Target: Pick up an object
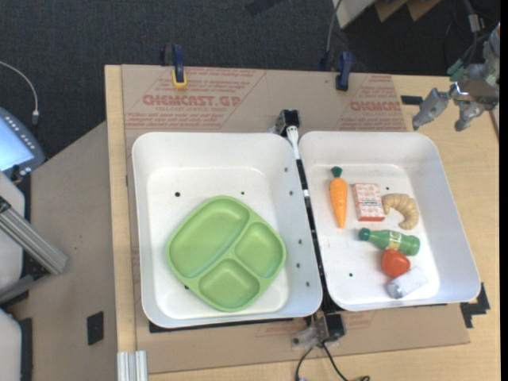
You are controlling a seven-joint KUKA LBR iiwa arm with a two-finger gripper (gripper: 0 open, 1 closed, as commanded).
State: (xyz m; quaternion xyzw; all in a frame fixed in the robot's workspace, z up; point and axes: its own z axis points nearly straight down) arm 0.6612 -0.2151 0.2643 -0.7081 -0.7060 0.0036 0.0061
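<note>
We saw two shallow white bins side by side on the surface [238, 94], a brown board printed with red lettering and held at its far edge by two clamps [176, 63]. The left bin [151, 213] held a green divided plate [227, 252] with three compartments, lying flat a little toward the near side. The right bin [444, 213] held the small things. A carrot [339, 198] lay along the bin's left part with its green top pointing away from us. Just beside it to the right lay a small red and white box [367, 202], and next to that a croissant [402, 208], curved and pale brown. Nearer to us a green bottle [390, 240] lay on its side, and a red tomato-like piece [395, 263] sat right against it on the near side. A small white and pale packet [403, 283] lay at the near edge of that group, touching or nearly touching the red piece. The pincer [449, 111] hung above the far right corner of the right bin, well apart from every object; its two grey fingers [429, 108] stood spread apart, released, with nothing between them.
</note>
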